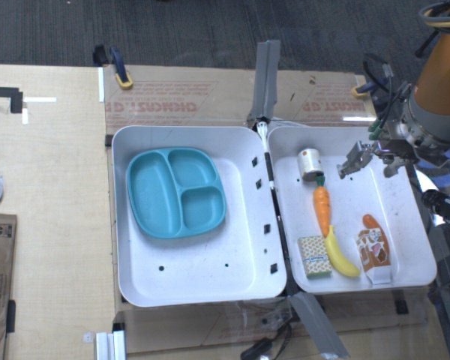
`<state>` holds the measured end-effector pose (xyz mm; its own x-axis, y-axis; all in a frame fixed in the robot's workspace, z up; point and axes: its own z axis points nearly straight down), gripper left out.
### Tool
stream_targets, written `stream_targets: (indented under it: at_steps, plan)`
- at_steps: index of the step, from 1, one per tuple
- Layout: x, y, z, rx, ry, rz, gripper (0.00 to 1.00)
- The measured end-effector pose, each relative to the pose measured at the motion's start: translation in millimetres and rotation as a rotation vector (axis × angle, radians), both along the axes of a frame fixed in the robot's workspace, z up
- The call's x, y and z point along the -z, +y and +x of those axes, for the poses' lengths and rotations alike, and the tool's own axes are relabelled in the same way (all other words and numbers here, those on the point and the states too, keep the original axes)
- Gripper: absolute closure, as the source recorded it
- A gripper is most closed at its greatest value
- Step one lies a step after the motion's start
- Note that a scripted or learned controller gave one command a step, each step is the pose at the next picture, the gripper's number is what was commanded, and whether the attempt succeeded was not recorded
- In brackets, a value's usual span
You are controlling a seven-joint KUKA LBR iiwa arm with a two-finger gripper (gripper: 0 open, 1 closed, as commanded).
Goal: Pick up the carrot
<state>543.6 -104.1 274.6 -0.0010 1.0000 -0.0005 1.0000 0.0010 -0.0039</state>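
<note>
The carrot (pixel 322 209) is lying in the right bin (pixel 405 276), near its middle, orange with a small dark green top pointing toward the far wall. Its narrow tip is meeting the upper end of a yellow banana (pixel 340 256), and a small patterned box (pixel 314 256) is sitting just beside the banana's left. A small white can (pixel 310 161) is resting just beyond the carrot's green end. A printed orange-and-white packet (pixel 373 250) is lying toward the right wall. The gripper (pixel 372 160) is hovering above the bin's far right part, well apart from the carrot, its fingers spread wide around nothing. The left bin (pixel 135 276) is holding a blue divided plate (pixel 177 192) (three compartments). Both bins are sitting on cardboard (pixel 180 96) over a pale wooden bench (pixel 45 163); dark carpet (pixel 210 13) is showing beyond.
</note>
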Motion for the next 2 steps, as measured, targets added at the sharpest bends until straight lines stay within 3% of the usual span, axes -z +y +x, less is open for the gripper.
stream_targets:
  at_steps: [1,2]
  plan:
    - [-62,19,-24,0.064,-0.002,-0.001,0.00]
    - [66,19,7,0.244,0.001,-0.001,0.00]
